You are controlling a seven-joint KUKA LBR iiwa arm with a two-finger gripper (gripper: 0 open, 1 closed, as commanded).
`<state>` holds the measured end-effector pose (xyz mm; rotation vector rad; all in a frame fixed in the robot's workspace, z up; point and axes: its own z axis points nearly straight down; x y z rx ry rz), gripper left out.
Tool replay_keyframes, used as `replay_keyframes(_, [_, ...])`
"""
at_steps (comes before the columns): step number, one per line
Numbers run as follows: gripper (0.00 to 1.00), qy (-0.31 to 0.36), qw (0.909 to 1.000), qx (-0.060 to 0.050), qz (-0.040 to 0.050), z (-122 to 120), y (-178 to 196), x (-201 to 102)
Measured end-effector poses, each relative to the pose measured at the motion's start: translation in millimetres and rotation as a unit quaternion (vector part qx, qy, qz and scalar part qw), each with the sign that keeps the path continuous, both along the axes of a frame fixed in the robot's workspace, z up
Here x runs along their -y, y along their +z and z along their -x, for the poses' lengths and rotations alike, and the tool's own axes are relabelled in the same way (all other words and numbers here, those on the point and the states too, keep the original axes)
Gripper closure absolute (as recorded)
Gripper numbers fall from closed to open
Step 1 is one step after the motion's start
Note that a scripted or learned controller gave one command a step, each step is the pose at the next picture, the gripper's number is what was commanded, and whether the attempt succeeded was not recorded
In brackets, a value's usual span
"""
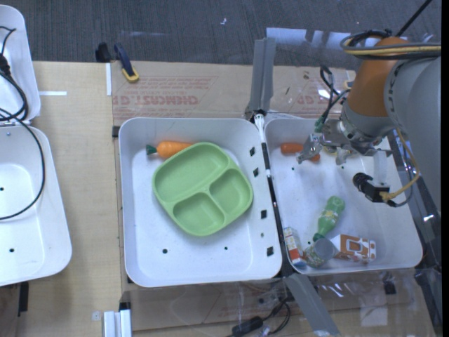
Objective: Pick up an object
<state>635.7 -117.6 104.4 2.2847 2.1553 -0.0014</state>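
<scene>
One carrot (170,148) partly hidden behind green plate (203,188).

Bench and surroundings from above

Left bin (140,244) and right bin (302,195) sit side by side on brown cardboard (175,90). A blue-and-yellow clamp (125,63) lies at eleven o'clock, a white tub (42,237) with a black cable (38,160) at nine, and grey carpet (210,12) at twelve.
</scene>
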Motion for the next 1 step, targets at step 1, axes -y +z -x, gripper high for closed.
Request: replay_keyframes(1, [0.00,-0.045,0.9990,-0.002,-0.0004,61.4,-13.8,0.9])
